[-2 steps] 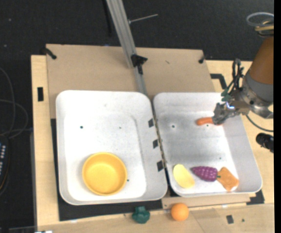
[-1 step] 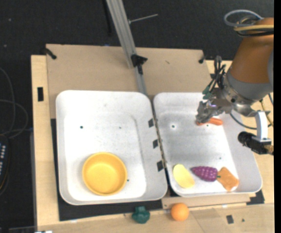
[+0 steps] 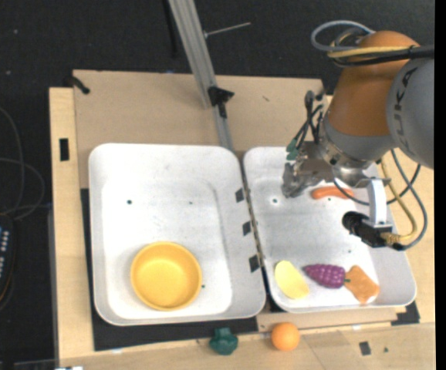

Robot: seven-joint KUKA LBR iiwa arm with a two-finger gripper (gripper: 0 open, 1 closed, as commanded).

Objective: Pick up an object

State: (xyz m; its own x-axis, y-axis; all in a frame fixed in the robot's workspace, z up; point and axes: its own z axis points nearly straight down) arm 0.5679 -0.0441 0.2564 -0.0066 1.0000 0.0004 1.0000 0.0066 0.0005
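Orange carrot-shaped piece (image 3: 332, 193) lies in the right bin (image 3: 315, 237), long axis running left to right across the view, partly tucked under the wrist. The pincer (image 3: 292, 183) hangs just to its left, low over the bin floor; whether it is apart or together, I cannot tell. Down at the bin's near edge: a yellow piece (image 3: 290, 279), purple grapes (image 3: 324, 274), an orange chunk (image 3: 361, 284). The left bin (image 3: 161, 183) holds a yellow bowl (image 3: 166, 275).
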